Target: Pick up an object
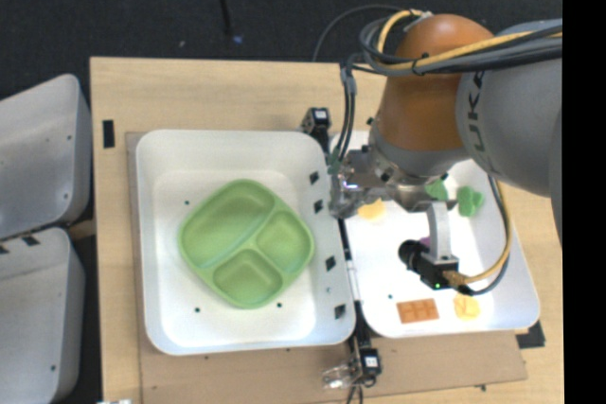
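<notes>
My arm comes in from the right, and its orange wrist band [431,76] hangs over the right bin [502,312]. The gripper [352,187] sits under the wrist at that bin's left wall, mostly hidden by the wrist. Just beside it lies a small yellow piece [371,212]. Two green pieces [469,200] lie near the wrist's right side. An orange waffle-like tile [417,309] and a yellow piece [466,307] lie at the bin's front. I see nothing held.
The left bin [161,317] holds a green divided plate [246,243]. A black fitting with a yellow cable [426,262] hangs from the arm over the middle of the right bin. A wall [341,232] separates the two bins.
</notes>
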`<state>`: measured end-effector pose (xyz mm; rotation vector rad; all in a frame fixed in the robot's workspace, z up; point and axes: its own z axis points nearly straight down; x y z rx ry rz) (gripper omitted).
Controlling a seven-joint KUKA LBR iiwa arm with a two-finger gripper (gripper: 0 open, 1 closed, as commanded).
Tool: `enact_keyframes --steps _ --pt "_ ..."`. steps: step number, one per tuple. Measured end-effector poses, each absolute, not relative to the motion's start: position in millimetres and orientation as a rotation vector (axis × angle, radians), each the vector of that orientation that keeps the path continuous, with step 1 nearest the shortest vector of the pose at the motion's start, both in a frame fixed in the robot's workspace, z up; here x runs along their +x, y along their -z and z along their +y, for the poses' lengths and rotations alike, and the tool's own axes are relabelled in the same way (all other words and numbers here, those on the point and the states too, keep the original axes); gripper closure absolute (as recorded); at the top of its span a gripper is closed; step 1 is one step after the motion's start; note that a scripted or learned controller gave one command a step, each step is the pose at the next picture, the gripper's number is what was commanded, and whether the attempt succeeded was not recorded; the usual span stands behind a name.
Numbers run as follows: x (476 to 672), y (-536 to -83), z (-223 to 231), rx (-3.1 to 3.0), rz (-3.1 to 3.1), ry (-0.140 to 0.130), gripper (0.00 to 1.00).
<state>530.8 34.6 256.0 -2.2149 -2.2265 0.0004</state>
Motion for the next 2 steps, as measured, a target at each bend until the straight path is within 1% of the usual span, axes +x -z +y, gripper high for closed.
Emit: enact_keyframes --steps 1,2 --pt "511.6 -239.5 82.2 -2.213 -2.227 -0.001 1.00" --pt "512.5 -240.1 79.7 -2.219 -2.224 0.000 0.00"
